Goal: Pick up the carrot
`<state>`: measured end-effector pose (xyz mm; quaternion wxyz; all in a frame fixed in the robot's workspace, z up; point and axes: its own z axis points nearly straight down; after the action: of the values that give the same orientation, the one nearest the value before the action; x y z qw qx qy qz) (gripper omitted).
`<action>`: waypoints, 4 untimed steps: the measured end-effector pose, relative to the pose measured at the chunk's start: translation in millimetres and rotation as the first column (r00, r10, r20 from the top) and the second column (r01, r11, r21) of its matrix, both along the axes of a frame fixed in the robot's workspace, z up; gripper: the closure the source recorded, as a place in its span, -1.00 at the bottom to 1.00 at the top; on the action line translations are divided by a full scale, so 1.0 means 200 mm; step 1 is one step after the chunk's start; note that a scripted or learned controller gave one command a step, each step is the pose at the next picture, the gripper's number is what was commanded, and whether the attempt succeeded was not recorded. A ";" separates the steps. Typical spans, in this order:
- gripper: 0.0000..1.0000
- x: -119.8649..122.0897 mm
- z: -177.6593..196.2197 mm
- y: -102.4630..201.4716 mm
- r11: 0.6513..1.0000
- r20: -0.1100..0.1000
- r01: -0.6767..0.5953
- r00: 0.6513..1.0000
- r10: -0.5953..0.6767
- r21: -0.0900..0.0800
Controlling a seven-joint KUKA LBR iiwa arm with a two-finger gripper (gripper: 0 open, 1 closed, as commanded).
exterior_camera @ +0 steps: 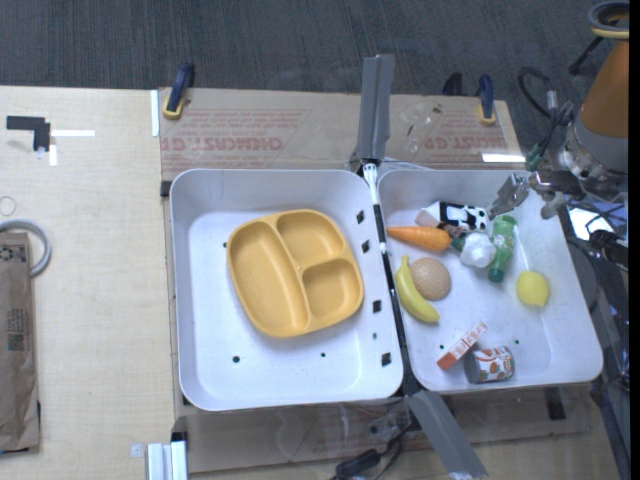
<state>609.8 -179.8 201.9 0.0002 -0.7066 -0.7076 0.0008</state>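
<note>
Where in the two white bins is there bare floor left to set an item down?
Right white bin: bare floor between the yellow banana, the yellow lemon and the small red-and-white carton. Its upper half is crowded around the orange carrot and green bottle. Left white bin: narrow margins around the yellow divided plate, widest along the near edge.

I saw the arm [608, 98] cut off at the right edge, a brown bag [17, 338] cropped left, and the gripper's [522, 190] fingers too small to read.

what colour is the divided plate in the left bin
Yellow. The plate shows plainly in the camera view.
</note>
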 end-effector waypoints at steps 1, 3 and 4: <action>-1.00 0.01 0.17 -0.21 0.977 0.002 0.212 0.977 -0.212 -0.001; -1.00 0.26 -0.41 0.30 0.997 0.014 0.075 0.997 -0.075 -0.003; -1.00 -0.09 -0.42 0.43 0.974 0.016 0.227 0.974 -0.227 0.004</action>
<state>591.6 -93.1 118.1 -0.0047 -0.7827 -0.6223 -0.0054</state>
